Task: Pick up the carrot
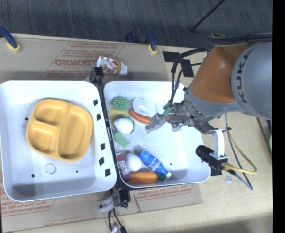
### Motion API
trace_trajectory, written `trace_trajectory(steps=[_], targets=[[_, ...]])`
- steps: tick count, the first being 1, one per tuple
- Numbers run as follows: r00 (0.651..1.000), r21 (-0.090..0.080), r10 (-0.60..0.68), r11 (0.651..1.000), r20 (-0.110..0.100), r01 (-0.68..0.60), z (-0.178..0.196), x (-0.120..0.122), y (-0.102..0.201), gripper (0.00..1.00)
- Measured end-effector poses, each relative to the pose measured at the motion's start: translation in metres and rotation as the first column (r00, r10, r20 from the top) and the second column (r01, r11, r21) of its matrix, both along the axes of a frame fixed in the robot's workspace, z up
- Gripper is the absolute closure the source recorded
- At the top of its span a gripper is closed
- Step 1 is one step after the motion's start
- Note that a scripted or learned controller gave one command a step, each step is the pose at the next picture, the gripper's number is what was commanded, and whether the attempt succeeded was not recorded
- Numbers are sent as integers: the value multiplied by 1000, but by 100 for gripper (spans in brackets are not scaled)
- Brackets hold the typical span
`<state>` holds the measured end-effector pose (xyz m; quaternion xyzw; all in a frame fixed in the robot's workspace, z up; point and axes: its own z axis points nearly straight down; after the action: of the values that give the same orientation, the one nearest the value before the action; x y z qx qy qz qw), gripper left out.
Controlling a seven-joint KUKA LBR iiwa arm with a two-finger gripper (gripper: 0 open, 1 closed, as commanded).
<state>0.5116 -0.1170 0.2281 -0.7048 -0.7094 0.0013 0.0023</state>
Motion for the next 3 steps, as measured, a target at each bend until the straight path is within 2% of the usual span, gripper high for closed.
trace_trajectory(steps=[1, 2, 3], targets=[[998, -1, 63, 998, 2, -63, 51, 54, -3, 0], [999, -2, -33, 999, 0, 33, -46, 72, 7, 0], [981, -1, -193, 981, 3, 193, -136, 88, 20, 0]])
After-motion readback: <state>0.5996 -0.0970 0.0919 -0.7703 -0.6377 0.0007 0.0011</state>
